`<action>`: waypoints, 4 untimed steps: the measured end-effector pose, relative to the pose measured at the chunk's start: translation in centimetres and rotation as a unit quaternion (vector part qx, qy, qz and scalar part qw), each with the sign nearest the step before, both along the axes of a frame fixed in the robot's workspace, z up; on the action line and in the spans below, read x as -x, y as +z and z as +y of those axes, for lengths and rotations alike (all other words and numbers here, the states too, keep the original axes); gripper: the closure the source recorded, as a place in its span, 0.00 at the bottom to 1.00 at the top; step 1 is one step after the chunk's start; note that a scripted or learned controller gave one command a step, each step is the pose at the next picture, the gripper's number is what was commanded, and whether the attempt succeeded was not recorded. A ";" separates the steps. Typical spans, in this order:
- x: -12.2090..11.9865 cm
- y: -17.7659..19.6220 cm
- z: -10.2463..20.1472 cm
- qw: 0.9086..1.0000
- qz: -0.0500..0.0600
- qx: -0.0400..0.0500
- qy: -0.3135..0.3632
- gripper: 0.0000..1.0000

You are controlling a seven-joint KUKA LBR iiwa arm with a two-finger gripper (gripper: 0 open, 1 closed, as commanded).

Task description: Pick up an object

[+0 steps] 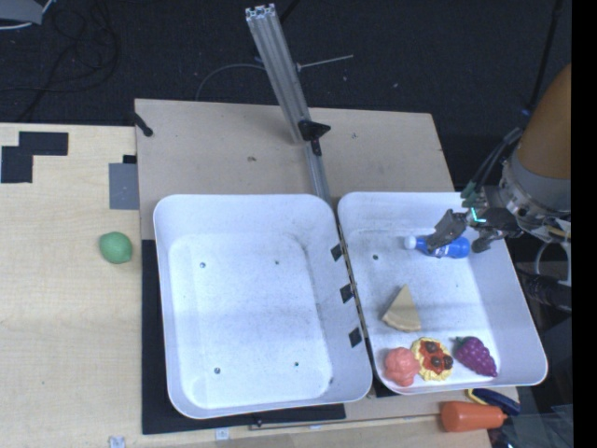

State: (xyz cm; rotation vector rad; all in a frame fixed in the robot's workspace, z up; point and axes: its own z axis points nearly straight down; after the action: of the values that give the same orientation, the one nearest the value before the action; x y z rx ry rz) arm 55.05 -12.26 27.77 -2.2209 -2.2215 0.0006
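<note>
1. The tool [464, 231] hangs low over the right bin [522, 325], reaching in from the right edge, its dark fingers splayed to either side of a small blue bottle [446, 247] with a white cap that lies on its side near the bin's far wall.
2. The fingers appear spread wide, with the bottle lying just below and between them; nothing shows them closed on it, so the bottle is judged not yet held.
3. By this reading the step in hand is the approach to a grasp, with the bottle the likely target.
4. The next move would call for a short descent, centring the bottle's body between the fingers, then closing before any lift; a round bottle on its side could roll away under a skewed pinch.
5. Elsewhere in the right bin: a tan wedge [403, 311] near the middle, and along the near wall a pink fruit [401, 366], a red-and-yellow toy [434, 358] and purple grapes [475, 355].
6. The left bin [177, 222] holds no objects.
7. On the table [56, 278], a green ball [116, 247] sits well left of both bins; an orange carrot-like toy [469, 415] lies just outside the right bin's near rim.
</note>
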 end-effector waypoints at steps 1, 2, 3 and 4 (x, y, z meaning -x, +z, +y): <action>0.0 0.0 0.0 1.000 0.000 0.000 0.000 0.00; 0.1 -4.2 0.0 1.000 0.002 0.000 0.000 0.00; -0.4 -8.7 -0.3 1.000 0.002 0.000 0.000 0.00; 0.3 -14.8 -0.7 1.000 0.003 0.000 0.000 0.00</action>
State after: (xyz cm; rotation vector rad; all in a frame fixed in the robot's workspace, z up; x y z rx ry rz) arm 54.70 -12.91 13.01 -2.2179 -2.2185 0.0054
